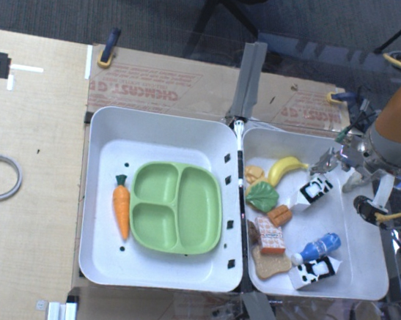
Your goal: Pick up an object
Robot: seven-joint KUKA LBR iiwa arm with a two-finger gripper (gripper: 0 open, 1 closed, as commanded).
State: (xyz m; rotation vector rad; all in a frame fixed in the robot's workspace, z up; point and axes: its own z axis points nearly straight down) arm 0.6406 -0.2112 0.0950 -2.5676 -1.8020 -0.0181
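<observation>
**Gripper over the right bin's far edge, nothing yet lifted**

The gripper (333, 161) hangs above the far edge of the right bin (372, 279), beside the banana (286, 168) and just above the black-and-white carton (315, 190) on that bin's far side. Whether the tool is spread or closed cannot be told at this angle, and nothing is visibly held between its tips.

Nearest candidate: the carton. It is a small box printed in a cow-hide pattern, lying tilted on the bin floor, apart from the banana. Judgement: it is likely light and fairly stiff, with flat faces that give a sound purchase if taken across its two narrower sides. Smooth faces may slip if caught on a corner.

Other contents noted: a blue bottle (319, 248) near the right bin's near-right corner, with a second patterned carton (314, 272) just beside it; a bread slice (269, 264) at the near edge; a green leaf piece (263, 196) towards the left wall. The left bin (91, 251) carries a green divided tray (177, 208) at its centre and a carrot (122, 207) beside the tray, towards the bin's left wall.
</observation>
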